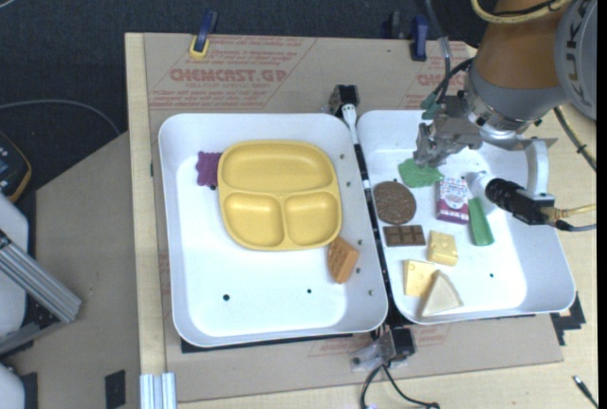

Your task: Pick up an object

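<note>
While the grey two-finger gripper (432, 154) hangs low in the right white bin (545, 288), a flat green leaf-shaped piece (414, 174) lies directly beneath its tips, touching or nearly so, not visibly clamped.

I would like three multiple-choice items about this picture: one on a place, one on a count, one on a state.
1. Where does the yellow plastic divided plate lie?
A. left white bin
B. right white bin
C. the bench

2. How many compartments has the plate?
A. two
B. three
C. five

3. The round brown cookie is
A. in the gripper
B. lying in the right bin
C. on the plate

Key: 1 A, it lies in that bin; 2 B, one long, two small; 3 B, it lies apart from the gripper.
</note>
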